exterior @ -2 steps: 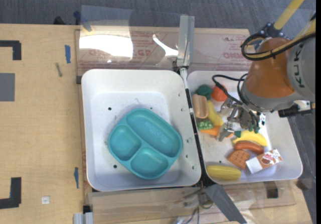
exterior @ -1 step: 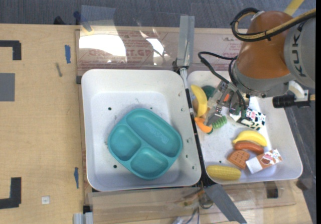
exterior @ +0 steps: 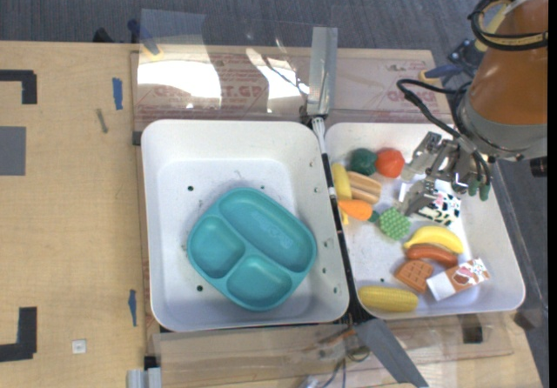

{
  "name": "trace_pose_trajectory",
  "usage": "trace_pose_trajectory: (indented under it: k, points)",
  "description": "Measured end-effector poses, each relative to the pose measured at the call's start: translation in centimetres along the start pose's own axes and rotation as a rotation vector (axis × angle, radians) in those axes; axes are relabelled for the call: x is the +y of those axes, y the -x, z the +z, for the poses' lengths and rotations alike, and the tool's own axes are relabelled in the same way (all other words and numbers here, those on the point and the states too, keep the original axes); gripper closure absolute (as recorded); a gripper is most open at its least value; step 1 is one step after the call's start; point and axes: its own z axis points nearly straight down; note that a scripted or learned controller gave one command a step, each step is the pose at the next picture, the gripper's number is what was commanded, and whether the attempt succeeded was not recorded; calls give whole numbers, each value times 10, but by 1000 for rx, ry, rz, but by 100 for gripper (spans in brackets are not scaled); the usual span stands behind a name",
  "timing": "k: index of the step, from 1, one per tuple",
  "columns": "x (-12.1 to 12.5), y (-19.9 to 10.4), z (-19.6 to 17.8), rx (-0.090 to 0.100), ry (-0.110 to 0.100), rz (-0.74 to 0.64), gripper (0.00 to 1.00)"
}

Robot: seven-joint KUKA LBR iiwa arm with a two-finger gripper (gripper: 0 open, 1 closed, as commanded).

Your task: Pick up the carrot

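The carrot (exterior: 359, 210) is a small orange piece with a green tip, lying at the left side of the right bin (exterior: 505, 243) near the divider. My gripper (exterior: 422, 182) hangs over the middle of the right bin, to the right of the carrot and a little above it. Its metal fingers (exterior: 416, 201) point down and left and stand apart, with nothing between them. The grey arm with its orange band enters from the upper right.
Around the carrot lie a hot dog bun (exterior: 365, 186), a yellow piece (exterior: 340, 177), a green vegetable (exterior: 363, 160), a tomato (exterior: 390, 162), a green bumpy piece (exterior: 394, 224), a banana (exterior: 433, 239), a corn cob (exterior: 388, 297), a waffle (exterior: 414, 274). The left bin (exterior: 165, 160) holds a teal divided plate (exterior: 251, 246).
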Motion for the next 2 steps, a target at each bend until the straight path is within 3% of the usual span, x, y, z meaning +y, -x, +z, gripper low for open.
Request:
trace_pose_trajectory:
  k: [1,2]
  points:
    - [49,-63,-154,-4,6,105,100]
    - [49,-62,-160,-2,2,104,100]
